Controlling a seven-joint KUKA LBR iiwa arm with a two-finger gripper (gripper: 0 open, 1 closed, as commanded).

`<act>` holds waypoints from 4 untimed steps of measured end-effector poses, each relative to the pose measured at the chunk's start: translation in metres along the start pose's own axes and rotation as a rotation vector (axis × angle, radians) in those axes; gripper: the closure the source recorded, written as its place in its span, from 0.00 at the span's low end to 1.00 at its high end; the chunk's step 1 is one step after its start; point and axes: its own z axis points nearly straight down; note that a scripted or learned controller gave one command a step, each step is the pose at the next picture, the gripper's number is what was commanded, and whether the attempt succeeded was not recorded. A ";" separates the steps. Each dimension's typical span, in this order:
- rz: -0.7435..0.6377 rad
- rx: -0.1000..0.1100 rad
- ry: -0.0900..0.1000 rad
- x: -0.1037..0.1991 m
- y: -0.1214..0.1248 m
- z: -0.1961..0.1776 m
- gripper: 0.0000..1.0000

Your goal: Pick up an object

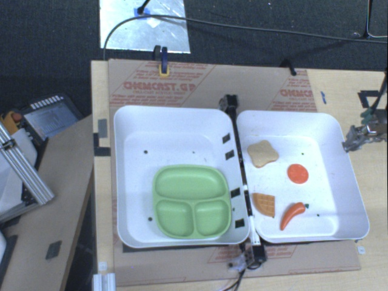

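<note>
The hand [359, 137] sat at the right edge, beside the right bin [345, 162] — I cannot tell its state. The orange disc [297, 173] lay mid-bin, apart from the other pieces — probably the cleanest pick, approached straight down, centred.

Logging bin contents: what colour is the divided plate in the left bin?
Pale green, seen in the camera view: the three-compartment plastic plate.

Four small food pieces lie flat in the right bin [339, 135]: a tan slice [262, 153], an orange-red round [297, 173], a brown waffle [264, 204] and an orange-red pepper [293, 214]. All sit apart, the waffle near the dividing wall.
</note>
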 end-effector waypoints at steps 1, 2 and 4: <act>-0.004 0.002 0.002 0.044 0.011 0.004 1.00; -0.005 0.003 0.003 0.097 0.012 0.005 1.00; -0.004 0.003 0.003 0.191 0.027 0.015 1.00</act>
